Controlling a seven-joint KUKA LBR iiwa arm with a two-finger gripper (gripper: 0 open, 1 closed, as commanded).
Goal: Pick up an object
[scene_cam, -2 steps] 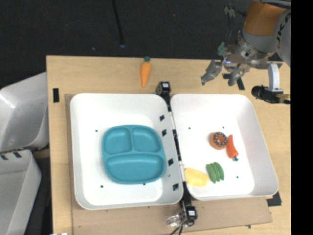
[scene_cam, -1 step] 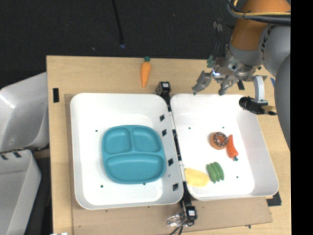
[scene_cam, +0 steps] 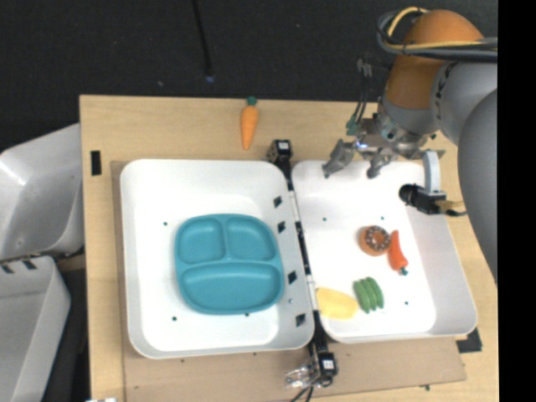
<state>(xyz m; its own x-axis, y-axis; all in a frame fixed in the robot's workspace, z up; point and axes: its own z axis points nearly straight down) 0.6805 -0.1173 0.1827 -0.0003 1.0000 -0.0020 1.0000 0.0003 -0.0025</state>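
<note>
So nothing's picked up yet. Gripper (scene_cam: 358,162) hangs w/ fingers apart & empty over right bin (scene_cam: 444,308), near its top-left corner. Toys wait by the bottom edge: donut (scene_cam: 374,239), red pepper (scene_cam: 398,252), green veg (scene_cam: 368,294), yellow one (scene_cam: 337,303).

One fixed cam overhead, slanted down, bench (scene_cam: 167,111) w/ both bins (scene_cam: 134,249).

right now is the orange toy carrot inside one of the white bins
No, the orange toy carrot with a green top lies on the bare wooden bench, beyond the far rim of the left white bin.
</note>
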